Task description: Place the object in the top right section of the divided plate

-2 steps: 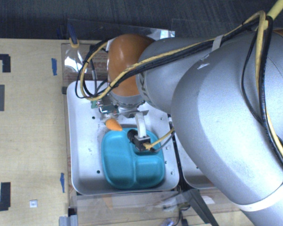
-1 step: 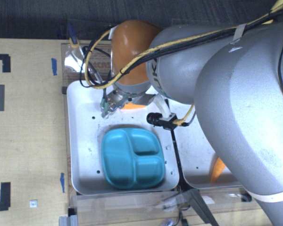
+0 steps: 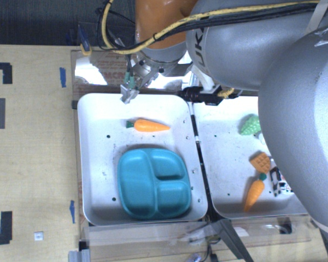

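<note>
One carrot (image 3: pixel 147 126) is still to be grasped at the left bin's far edge, where the gripper (image 3: pixel 129 93) is held, jaw state indiscernible.

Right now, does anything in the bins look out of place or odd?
Nothing damaged or spilled. The carrot lies on the left bin floor above the blue plate, not in a section. The gripper hangs at the bin's top rim, away from it.

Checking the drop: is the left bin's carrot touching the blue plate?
Apart. The camera view shows white bin floor between the carrot and the plate.
</note>
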You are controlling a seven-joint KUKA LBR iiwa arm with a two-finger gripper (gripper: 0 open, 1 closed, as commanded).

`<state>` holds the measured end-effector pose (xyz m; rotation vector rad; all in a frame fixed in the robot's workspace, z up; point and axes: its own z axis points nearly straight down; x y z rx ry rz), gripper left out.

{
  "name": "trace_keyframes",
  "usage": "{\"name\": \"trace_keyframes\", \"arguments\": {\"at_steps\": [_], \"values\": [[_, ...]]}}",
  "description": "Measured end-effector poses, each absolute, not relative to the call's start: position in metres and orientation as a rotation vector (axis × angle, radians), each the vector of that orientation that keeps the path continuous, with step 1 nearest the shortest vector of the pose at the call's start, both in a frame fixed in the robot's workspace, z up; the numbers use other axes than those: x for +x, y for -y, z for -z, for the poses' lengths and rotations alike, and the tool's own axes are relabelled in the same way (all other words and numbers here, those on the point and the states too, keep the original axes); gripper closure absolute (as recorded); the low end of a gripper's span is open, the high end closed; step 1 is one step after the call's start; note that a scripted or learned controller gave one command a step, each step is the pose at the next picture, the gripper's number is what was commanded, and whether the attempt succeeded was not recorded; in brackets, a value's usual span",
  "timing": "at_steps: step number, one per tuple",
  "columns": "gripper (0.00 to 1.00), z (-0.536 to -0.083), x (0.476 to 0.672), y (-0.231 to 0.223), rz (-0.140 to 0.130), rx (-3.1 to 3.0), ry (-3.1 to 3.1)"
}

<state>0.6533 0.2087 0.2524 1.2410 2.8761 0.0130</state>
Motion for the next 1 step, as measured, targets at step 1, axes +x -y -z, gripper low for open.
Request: {"name": "trace_keyframes", "arguments": {"at_steps": [1], "values": [[1.00, -0.2569, 0.6533, -0.2092, -0.010, 1.244, -2.879]]}}
